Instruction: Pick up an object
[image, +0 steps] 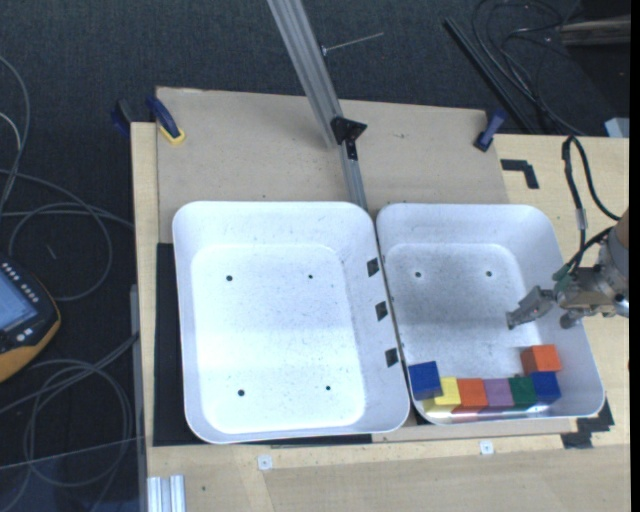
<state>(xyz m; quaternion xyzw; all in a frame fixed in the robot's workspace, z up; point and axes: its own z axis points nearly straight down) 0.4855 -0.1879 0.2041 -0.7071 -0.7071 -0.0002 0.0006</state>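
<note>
Several small coloured blocks lie in a row along the near wall of the right bin (470, 225): a blue block (424, 378), a yellow one (447, 392), a red-orange one (472, 392), a purple one (498, 391), a green one (522, 388) and another blue one (546, 385). An orange block (540, 357) sits just behind that row at its right end. My gripper (542, 316) hangs over the right side of this bin, just behind the orange block. It is open, with nothing between its fingers.
The left bin (185, 300) stands beside the right one, joined by black clips (380, 310) along the shared rim. A metal pole (320, 90) slants up from the back of the bench. Blue clamps (166, 120) hold the board's back corners.
</note>
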